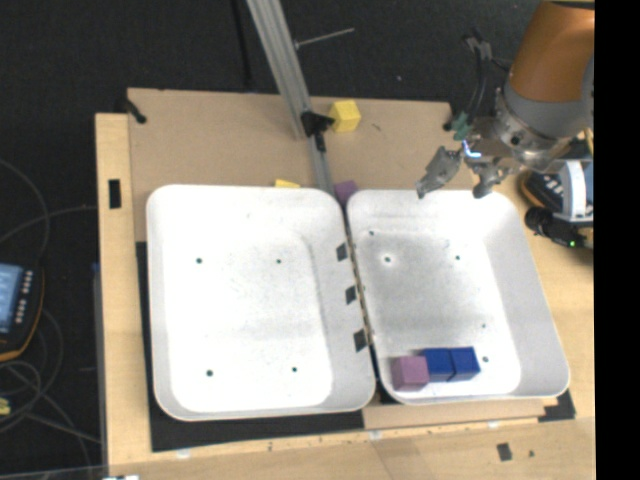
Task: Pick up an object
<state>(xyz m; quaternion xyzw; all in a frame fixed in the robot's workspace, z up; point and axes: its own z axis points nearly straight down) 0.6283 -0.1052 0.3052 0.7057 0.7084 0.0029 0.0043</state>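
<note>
Pincer (460,177) hangs open over right bin's (520,268) far rim.

Single KUKA iiwa arm (548,53), entering from the right of the camera view at the upper corner. The visible link is broad and orange-brown at the top, passing downward into a grey wrist section. Below the wrist sits the tool flange with cabling and a small blue-lit detail on its left side. The two-finger gripper (458,181) projects down and to the left from the flange. Its two fingers are spread apart, one fingertip (433,182) lying farther left and the other nearer the wrist, with a clear gap and nothing between them. The gripper hangs tilted, not vertical.
</note>
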